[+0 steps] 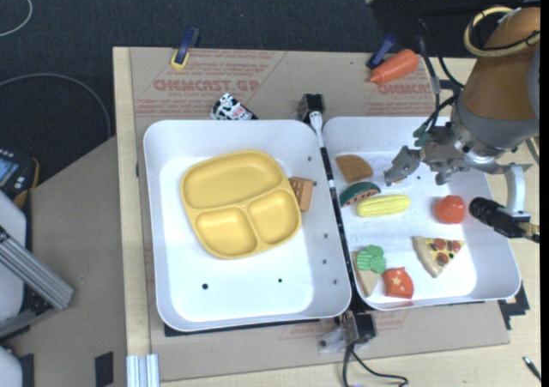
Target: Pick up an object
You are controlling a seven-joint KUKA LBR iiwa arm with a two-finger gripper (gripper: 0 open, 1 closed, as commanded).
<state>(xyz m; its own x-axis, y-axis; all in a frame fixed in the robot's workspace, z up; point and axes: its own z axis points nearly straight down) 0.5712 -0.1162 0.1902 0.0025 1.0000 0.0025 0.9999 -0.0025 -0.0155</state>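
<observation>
At the bottom of the frame, closest to the lens, sit a red piece of toy food (397, 281) and a green leafy toy (371, 260), just beside each other in the lower part of the right bin (497, 284). Right of them lies a pizza slice (437, 253), and above that a red tomato (449, 208). Toward the middle of this bin a yellow corn cob (383, 205) lies crosswise, touching a green-and-red toy (355, 192) on its left, with a brown bread piece (352, 167) above.

The left bin (163, 231) holds a yellow divided plate (240, 202), with a small brown block (301, 193) at the plate's right edge.

The gripper (418, 163) hangs in the upper right of the frame, above the right bin, up and right of the corn cob. Its fingers look spread apart, with nothing between them.

The step in hand appears to be the approach: no toy has been picked yet. The corn cob seems the nearest candidate. The next move would likely call for shifting down-left in the frame, setting the fingers across the cob's narrow width, descending, then closing without catching the green-and-red toy against it.
</observation>
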